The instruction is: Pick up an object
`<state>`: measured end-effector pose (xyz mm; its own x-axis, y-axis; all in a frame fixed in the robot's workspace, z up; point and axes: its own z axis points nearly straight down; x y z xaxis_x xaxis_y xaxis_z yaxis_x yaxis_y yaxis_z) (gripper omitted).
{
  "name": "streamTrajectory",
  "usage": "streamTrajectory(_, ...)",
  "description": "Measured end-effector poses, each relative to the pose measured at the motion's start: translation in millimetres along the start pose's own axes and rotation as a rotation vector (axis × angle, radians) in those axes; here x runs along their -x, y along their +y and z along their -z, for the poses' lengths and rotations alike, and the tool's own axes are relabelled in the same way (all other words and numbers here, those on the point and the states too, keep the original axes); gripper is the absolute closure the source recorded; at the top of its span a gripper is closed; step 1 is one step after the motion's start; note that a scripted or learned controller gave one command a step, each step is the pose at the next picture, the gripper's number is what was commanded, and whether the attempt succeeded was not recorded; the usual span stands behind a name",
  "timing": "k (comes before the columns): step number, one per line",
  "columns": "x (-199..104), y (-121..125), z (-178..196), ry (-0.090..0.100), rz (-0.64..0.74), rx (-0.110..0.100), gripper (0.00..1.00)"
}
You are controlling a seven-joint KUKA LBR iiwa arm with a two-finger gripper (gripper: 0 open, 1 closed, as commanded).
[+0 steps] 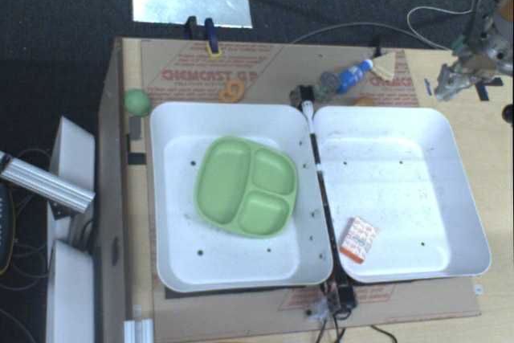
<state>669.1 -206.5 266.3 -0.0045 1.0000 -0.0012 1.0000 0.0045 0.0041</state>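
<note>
Near the front edge of the right bin point(418, 132) lies a small orange-and-white packet point(358, 239), tilted, close to the divider between the bins. Beside it, the left bin point(173, 173) holds a green divided tray point(246, 186). At the far right, the gripper point(458, 79) hangs above the surface, outside both bins; whether its jaws are open cannot be told.

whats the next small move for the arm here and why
Probably swing the pincer in from the bench's far right corner until it hangs over the small orange-and-white packet. The packet lies flat near the front of the right bin, apart from the walls, which looks easier to grab than the wide green divided plate in the left bin. The pincer sits outside both bins now.
</note>
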Motion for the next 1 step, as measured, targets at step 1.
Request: streamTrajectory(1, -0.1, 0.0, -1.8, 0.0, 0.0, 0.0, 1.0)
